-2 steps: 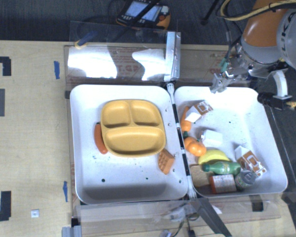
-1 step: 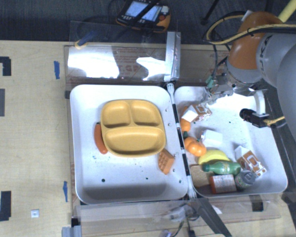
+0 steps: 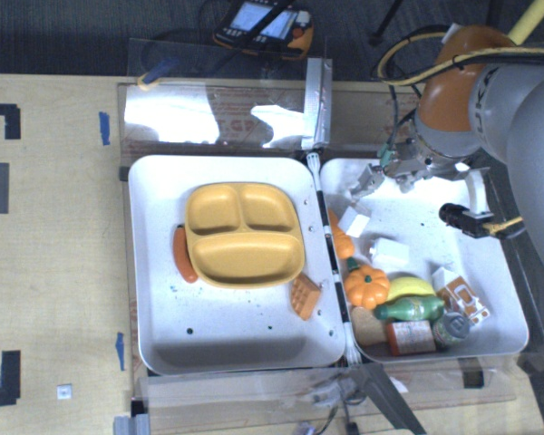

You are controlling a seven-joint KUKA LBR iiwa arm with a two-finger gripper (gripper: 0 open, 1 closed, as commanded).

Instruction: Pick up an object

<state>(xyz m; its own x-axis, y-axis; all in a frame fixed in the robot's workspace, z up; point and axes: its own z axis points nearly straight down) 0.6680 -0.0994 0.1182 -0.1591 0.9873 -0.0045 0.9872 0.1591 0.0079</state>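
Open white floor runs along the near and left sides of the left shallow white bin [image 3: 154,270], where a yellow three-compartment plastic tray [image 3: 245,234] fills the centre, flanked by an orange sausage-shaped toy [image 3: 183,254] and a brown waffle-like piece [image 3: 305,295]. In the right shallow white bin [image 3: 503,270], a small orange toy pumpkin [image 3: 368,286], yellow banana [image 3: 410,287], green bottle [image 3: 410,310] and red-labelled jar [image 3: 411,336] crowd the near-left corner; its middle and far-right floor lie open beneath the grey arm [image 3: 512,98].
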